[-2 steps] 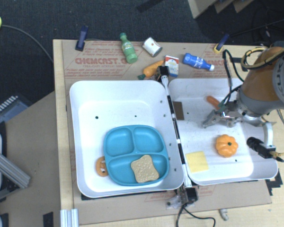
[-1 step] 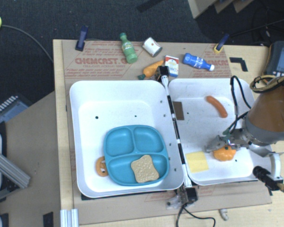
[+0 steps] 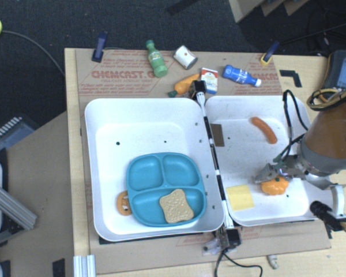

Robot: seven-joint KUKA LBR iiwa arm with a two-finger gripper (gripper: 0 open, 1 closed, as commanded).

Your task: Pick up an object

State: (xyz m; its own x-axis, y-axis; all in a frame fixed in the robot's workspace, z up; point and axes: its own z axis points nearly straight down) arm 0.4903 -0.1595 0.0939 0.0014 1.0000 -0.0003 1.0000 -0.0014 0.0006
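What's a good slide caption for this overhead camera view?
Pincer down at an orange toy in the right bin, near a cheese slice and a sausage.

Blue plate (image 3: 155, 175), tan speckled toast (image 3: 176, 206), yellow cheese square (image 3: 240, 197), orange fruit (image 3: 274, 186), white bins (image 3: 104, 126)

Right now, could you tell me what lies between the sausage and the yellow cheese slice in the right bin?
Nothing: the camera view shows bare white bin floor between the sausage and the cheese slice.

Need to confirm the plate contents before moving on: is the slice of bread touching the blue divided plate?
Touching. The camera view shows the slice of bread lying flat inside the lower right compartment of the blue divided plate, resting on its surface.
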